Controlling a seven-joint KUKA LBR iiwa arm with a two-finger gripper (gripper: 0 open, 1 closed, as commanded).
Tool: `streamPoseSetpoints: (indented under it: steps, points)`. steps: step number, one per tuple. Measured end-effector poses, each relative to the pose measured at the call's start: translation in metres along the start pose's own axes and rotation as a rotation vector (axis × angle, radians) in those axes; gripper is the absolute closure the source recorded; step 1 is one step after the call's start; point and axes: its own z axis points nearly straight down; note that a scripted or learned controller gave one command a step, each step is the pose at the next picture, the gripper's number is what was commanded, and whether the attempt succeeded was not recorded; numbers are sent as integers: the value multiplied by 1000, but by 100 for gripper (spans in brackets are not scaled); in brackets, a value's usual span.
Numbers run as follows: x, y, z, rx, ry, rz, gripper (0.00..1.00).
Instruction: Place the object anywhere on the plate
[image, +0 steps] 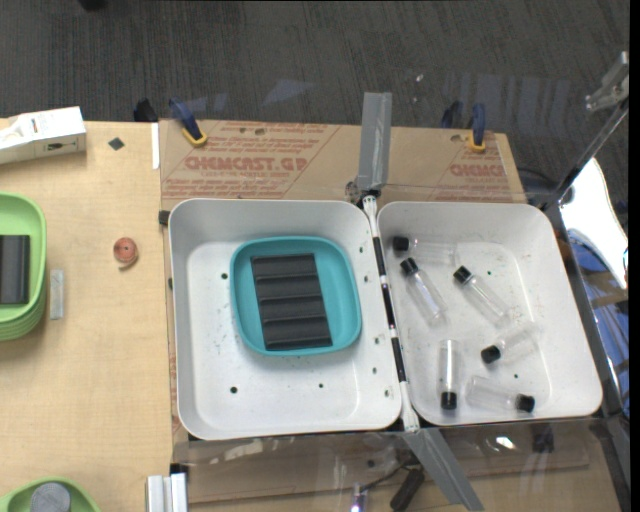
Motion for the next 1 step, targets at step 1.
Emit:
streamPoseSetpoints:
  steps: [1]
  points:
    - [0, -1, 0, 1, 0, 74, 0]
